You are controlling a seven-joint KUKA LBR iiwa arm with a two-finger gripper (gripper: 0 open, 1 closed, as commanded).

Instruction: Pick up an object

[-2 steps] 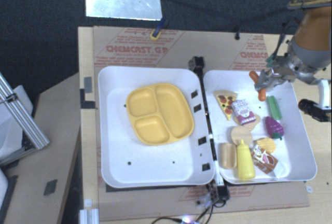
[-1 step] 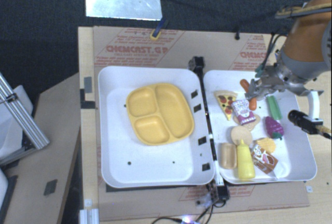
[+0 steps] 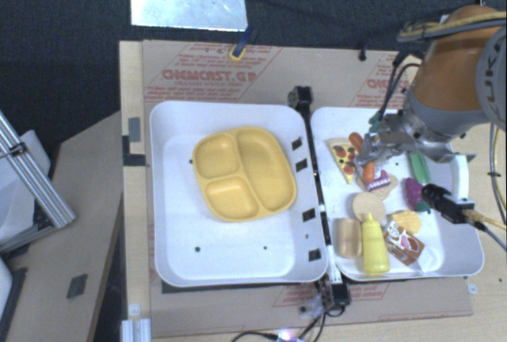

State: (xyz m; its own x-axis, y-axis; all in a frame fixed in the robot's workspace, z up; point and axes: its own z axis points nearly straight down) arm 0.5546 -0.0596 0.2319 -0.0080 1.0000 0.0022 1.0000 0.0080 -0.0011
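In the right bin [image 3: 467, 253], near its back edge — gripper [image 3: 371, 152]: low over pizza slice [image 3: 343, 159]
Fingers: grip state unclear
Left bin [image 3: 170, 198]: yellow tray [image 3: 242, 172] at centre

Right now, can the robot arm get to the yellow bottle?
Probably yes. The yellow bottle lies on top at the near side of the right bin, with nothing covering it. The tool hangs over the same bin, just farther back.

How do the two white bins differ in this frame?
The left bin holds one yellow divided tray; the right bin holds many small toy foods, among them a yellow bottle and a pizza slice. The gripper is above the right bin, not the left. Both are shallow and white.
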